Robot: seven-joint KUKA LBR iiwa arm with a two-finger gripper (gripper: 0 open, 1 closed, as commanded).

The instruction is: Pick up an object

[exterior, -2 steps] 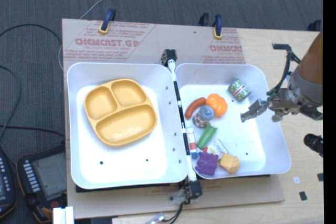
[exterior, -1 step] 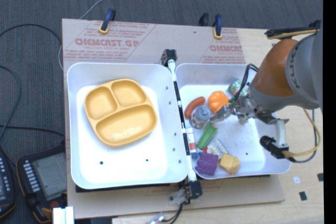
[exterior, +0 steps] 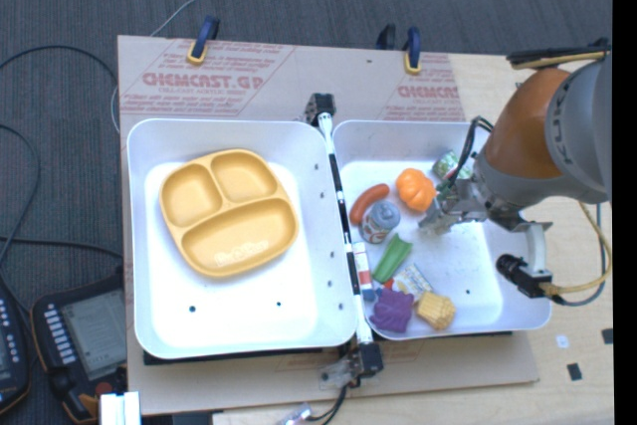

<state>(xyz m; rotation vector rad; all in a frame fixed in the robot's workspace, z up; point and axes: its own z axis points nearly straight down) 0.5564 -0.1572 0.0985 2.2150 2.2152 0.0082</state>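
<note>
The right bin (exterior: 478,299) holds several toy foods: an orange pumpkin (exterior: 415,189), a red sausage (exterior: 369,201), a small grey can (exterior: 379,222), a green pepper (exterior: 392,257), purple grapes (exterior: 394,310), a yellow corn piece (exterior: 435,311) and a green-and-white item (exterior: 447,162) at the back. My gripper (exterior: 441,213) hangs low inside this bin, just right of and below the pumpkin. Nothing shows between its fingers.
The left bin (exterior: 149,314) carries a yellow divided plate (exterior: 230,211). A divider with a cable runs between the bins (exterior: 341,214). The arm's orange band and grey body (exterior: 542,139) hang over the right bin's far right side. Blue clamps (exterior: 411,50) sit at the board's back edge.
</note>
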